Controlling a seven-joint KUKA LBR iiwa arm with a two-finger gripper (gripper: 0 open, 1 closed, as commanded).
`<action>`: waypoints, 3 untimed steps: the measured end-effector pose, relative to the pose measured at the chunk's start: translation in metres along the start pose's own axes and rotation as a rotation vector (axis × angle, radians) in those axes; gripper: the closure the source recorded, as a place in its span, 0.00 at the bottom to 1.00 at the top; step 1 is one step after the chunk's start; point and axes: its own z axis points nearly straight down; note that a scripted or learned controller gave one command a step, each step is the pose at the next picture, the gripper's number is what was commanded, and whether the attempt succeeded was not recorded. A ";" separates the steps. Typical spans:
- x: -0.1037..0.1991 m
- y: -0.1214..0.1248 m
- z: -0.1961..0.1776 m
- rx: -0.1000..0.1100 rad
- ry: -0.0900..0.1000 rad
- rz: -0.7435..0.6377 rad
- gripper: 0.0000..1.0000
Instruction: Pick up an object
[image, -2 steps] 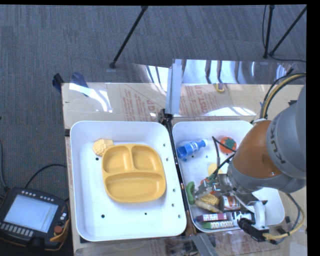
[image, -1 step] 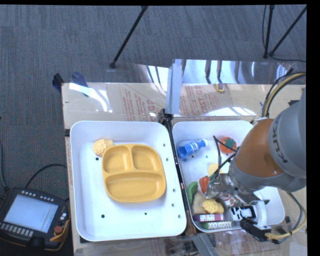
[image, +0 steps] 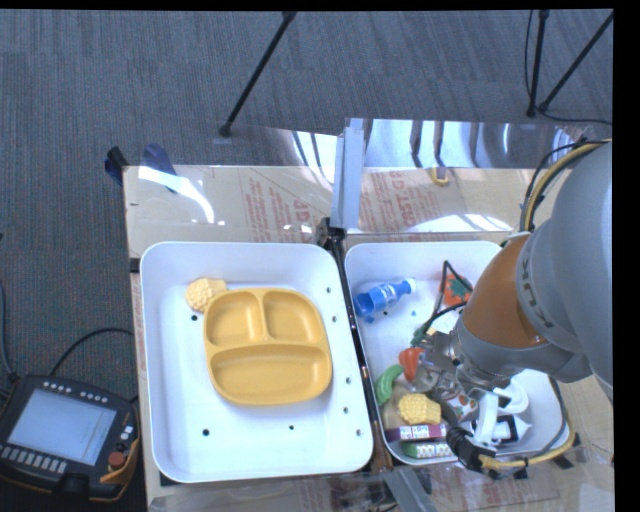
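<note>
The gripper (image: 432, 385) is parked low in the right bin (image: 490, 250), right above a yellow corn toy (image: 418, 408). Finger state can't be told. Cardboard lettering (image: 290, 210) is seen mirrored, maybe unreadable.

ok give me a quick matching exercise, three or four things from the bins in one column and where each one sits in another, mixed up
Things:
1. yellow divided plate
2. blue bottle
3. small yellow corn toy
4. gripper

Places:
A. right bin, upper left part
B. left bin, middle
C. low over the right bin's clutter
D. left bin, at the plate's upper left corner

Pairs: 1-B, 2-A, 3-D, 4-C
</note>
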 end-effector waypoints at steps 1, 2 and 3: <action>0.028 -0.032 -0.153 -0.002 0.001 0.246 1.00; 0.028 -0.033 -0.151 0.003 -0.003 0.246 0.00; -0.014 -0.012 -0.024 -0.003 0.008 0.563 0.00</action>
